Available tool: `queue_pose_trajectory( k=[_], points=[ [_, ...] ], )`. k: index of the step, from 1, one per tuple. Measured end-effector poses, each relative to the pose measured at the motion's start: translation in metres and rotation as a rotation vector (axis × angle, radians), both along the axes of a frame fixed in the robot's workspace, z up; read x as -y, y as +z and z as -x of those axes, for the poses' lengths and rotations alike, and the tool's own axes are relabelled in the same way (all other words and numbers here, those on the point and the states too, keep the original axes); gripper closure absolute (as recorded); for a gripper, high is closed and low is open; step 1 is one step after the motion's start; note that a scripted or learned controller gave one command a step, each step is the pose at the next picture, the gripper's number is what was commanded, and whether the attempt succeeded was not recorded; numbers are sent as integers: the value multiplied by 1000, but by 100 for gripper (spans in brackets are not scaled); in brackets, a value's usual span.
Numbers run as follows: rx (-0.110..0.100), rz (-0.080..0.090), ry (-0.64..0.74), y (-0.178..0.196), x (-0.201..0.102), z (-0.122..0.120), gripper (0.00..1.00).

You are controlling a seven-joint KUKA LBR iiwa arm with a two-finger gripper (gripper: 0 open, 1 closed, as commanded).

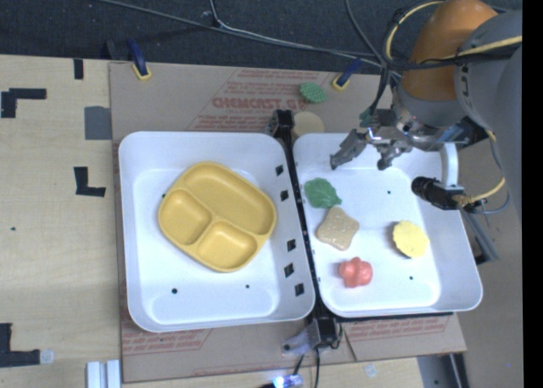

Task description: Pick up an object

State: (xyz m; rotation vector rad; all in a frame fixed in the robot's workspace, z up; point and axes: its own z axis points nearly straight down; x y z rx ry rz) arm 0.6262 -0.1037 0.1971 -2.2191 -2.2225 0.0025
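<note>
Objects: leafy green piece, tan slab, lumpy red one; end effector spread open, empty.

Probably robotics lab: taped cardboard on bench, clamps, loose cables.

1. Arm: grey body w/ orange band, cut off by the right and top edges; its base is out of frame.
2. Pincer: two dark fingers over the right bin's back edge; tips blurred.
3. Green item on the cardboard behind the bins: too small to identify.
4. Desk: cut off at the left and bottom edges.
5. Clamp hardware at the bins' front join: dark, blurred, details unclear.
6. Cables run off the top edge.
</note>
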Motion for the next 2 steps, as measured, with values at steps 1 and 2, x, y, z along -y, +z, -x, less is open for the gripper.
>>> queue_pose_trajectory(
  k=[1,2],
  points=[
    [-2,0,0,-60,-8,-1,0],
    [-1,1,1,-114,-8,0,0]
  ],
)
